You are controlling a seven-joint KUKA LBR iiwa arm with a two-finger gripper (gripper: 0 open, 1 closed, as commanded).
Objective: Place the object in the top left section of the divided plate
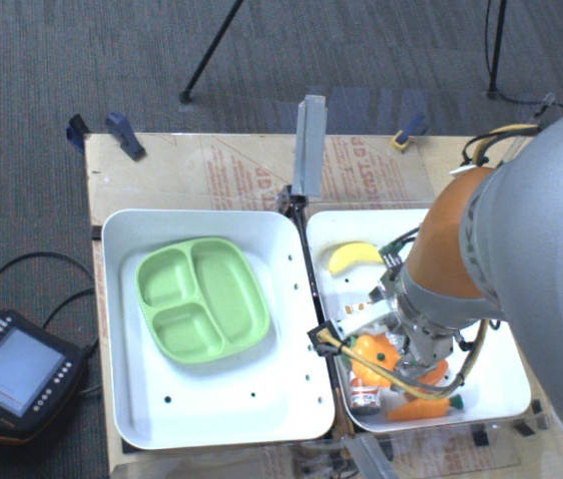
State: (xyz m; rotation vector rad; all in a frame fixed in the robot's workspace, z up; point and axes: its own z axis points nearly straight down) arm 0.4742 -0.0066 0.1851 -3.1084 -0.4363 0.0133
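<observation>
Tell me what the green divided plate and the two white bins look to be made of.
The divided plate looks like moulded plastic: even light green, rounded ridges between its three sections, a soft sheen. The left bin and the right bin also seem plastic: plain white, rounded corners, thin rims, smooth and fairly matte. Painted metal cannot be ruled out from this view.

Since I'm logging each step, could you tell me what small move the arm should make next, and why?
Probably settle onto one object and close on it. The gripper sits low in the right bin among an orange item, a carrot-like piece and a banana, while the green divided plate waits in the left bin.
</observation>
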